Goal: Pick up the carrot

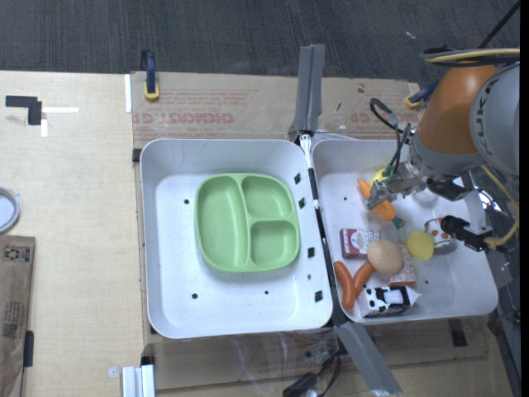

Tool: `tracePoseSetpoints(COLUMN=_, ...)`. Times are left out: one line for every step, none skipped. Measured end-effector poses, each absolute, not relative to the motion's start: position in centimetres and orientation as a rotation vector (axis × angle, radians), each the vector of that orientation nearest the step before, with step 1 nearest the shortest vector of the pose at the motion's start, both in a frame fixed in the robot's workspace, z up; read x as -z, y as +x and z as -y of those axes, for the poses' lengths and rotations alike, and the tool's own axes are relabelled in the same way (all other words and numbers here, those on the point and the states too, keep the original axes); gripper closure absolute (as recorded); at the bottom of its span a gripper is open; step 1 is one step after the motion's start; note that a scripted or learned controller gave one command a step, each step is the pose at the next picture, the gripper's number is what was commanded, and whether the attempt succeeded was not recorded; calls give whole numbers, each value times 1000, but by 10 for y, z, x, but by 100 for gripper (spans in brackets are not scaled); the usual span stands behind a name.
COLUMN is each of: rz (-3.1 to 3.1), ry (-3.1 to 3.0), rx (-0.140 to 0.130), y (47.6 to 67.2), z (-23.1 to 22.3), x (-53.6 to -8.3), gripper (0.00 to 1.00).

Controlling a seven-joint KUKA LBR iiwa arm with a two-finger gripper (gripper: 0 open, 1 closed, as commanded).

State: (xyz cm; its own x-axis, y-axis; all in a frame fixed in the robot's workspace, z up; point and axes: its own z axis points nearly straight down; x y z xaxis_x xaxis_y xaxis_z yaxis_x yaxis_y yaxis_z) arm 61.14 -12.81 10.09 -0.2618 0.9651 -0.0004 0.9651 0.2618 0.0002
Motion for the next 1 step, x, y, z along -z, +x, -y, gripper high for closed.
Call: tracePoseSetpoints(rz=-2238, ry=2203, rx=2, y=659, z=80, x=-192, gripper=100)
